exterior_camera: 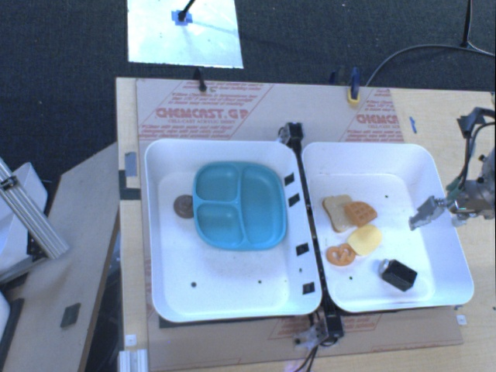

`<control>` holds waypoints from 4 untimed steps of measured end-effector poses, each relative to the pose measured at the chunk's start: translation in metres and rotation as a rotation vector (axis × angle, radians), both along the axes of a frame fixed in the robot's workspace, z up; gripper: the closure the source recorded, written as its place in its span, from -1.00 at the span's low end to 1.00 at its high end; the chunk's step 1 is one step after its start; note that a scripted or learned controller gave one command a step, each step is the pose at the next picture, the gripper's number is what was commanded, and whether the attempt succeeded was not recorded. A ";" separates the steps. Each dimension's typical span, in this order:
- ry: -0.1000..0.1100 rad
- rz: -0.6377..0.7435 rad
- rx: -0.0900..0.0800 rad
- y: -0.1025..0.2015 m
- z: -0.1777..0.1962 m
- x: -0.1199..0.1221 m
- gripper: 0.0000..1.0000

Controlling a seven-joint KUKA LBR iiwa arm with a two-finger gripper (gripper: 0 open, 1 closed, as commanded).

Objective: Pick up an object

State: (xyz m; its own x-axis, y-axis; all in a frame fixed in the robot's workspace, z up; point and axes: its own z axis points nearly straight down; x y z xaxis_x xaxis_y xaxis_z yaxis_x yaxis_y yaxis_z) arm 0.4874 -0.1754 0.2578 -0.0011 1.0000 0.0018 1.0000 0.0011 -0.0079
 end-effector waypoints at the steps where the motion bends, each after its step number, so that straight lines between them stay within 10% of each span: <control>1: -0.009 0.003 -0.003 0.000 0.004 0.002 -1.00; 4: -0.005 -0.001 0.000 -0.006 -0.168 0.002 -1.00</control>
State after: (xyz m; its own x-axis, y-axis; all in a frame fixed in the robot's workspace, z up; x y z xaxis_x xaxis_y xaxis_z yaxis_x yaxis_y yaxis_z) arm 0.4891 -0.1809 0.0894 -0.0002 1.0000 0.0018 1.0000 0.0003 -0.0029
